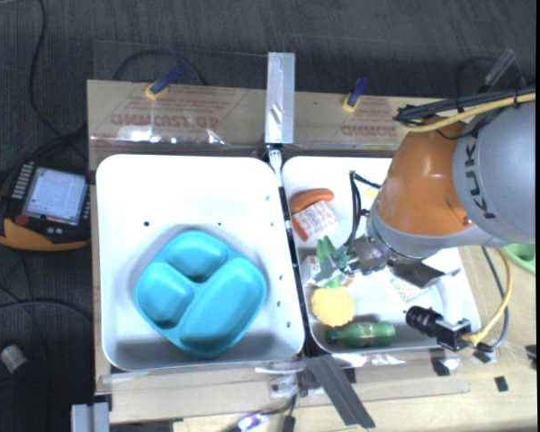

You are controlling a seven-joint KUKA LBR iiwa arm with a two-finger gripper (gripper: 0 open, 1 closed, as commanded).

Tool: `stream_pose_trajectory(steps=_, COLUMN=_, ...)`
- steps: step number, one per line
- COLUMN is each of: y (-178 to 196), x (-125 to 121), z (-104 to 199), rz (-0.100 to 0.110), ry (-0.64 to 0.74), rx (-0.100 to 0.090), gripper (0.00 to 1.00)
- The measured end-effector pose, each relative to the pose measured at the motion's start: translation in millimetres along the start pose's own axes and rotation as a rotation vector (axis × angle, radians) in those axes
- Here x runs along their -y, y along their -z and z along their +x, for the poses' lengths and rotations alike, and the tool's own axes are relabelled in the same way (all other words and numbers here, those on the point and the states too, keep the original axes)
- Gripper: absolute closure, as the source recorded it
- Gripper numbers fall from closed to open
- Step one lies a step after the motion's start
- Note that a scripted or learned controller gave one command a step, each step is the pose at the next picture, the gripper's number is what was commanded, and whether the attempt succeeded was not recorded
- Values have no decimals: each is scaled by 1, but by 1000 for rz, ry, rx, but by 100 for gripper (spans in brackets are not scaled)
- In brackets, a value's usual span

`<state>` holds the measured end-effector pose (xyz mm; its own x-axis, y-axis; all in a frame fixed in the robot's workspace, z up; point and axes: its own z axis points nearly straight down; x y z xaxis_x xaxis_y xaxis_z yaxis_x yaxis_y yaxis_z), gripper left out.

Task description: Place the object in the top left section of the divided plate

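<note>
Claw (pixel 346 261) is parked in the right bin (pixel 378 288), off to the right of the plate (pixel 201 291) and roughly level with the plate's top edge, tucked under the arm (pixel 432 196). Whether it's spread or pressed together can't be told from this angle, and whether anything is gripped can't be told either.

The plate itself is sat in the left bin (pixel 144 196), blue, turned at a bit of an angle. Three sections can be made out: two smaller ones along its upper and left sides, and a bigger one at its lower right.

Everything loose is found on the far side of the bin wall from the plate, so to the plate's right:
- green scrap (pixel 328 250), level with the plate's top edge. It's the item closest to the claw, right up against it as far as can be seen.
- sausage (pixel 311 196), further up than the plate's top edge.
- red-and-white packet (pixel 315 215), just under the sausage and touching it, also above the plate's top edge.
- yellow lump (pixel 332 306), level with the plate's middle.
- pickle (pixel 362 334), level with the plate's lower part, laid on its side.

Which of these is meant as the object can't be told for sure.
</note>
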<state>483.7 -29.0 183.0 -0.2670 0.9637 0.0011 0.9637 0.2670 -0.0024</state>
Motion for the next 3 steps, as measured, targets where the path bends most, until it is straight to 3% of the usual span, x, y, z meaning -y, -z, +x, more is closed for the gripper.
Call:
stream_pose_trajectory(steps=1, y=-92, x=22, z=-94, rz=-14, ry=132, rx=10, gripper=100)
stream_pose_trajectory(steps=2, y=-92, x=-11, z=-99, rz=-10, ry=-88, rx=3, gripper=100)
stream_pose_trajectory(steps=3, y=-91, x=19, z=-95, rz=-23, ry=-29, rx=12, gripper=100)
